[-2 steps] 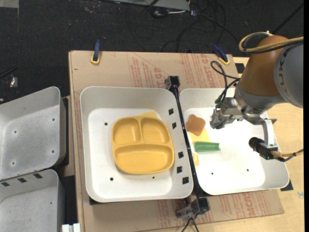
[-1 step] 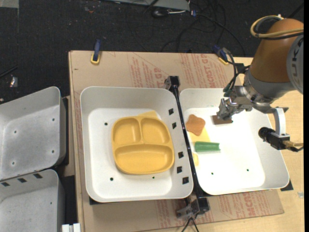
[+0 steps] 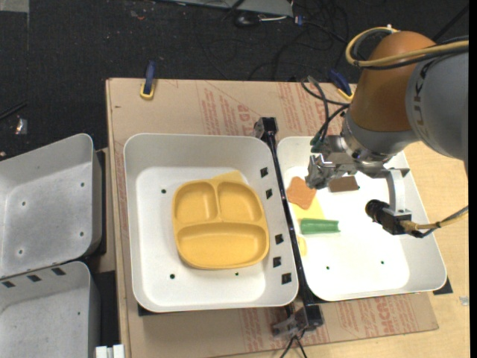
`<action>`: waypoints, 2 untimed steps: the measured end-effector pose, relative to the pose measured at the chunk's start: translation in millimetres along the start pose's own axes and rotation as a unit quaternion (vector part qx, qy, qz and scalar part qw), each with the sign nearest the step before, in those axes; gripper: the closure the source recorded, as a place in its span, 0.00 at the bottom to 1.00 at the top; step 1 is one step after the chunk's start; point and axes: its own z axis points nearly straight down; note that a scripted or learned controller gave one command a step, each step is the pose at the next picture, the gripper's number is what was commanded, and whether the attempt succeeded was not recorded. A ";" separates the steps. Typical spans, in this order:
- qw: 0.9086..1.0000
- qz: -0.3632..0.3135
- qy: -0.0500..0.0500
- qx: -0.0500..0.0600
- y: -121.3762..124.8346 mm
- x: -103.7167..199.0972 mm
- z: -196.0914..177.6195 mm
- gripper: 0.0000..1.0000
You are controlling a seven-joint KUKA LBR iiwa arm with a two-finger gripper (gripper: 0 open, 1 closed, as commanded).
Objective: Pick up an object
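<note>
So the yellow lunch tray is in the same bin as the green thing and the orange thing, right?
Not quite. The camera view shows the yellow lunch tray alone in the left bin. The green thing and the orange thing lie in the right bin.

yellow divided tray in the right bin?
No, the yellow divided tray lies in the left bin; the right bin holds the small pieces.

Hand (image 3: 322,171) crowded: orange piece (image 3: 301,193) just below-left, brown block (image 3: 343,186) just right, green piece (image 3: 320,227) further below, bin divider (image 3: 282,200) close left; bare bin floor (image 3: 358,263) well below.
</note>
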 end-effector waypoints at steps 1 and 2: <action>1.000 0.000 0.000 0.001 -6.6 55.5 7.8 1.00; 1.000 0.000 0.000 -0.001 -5.8 109.1 -8.6 1.00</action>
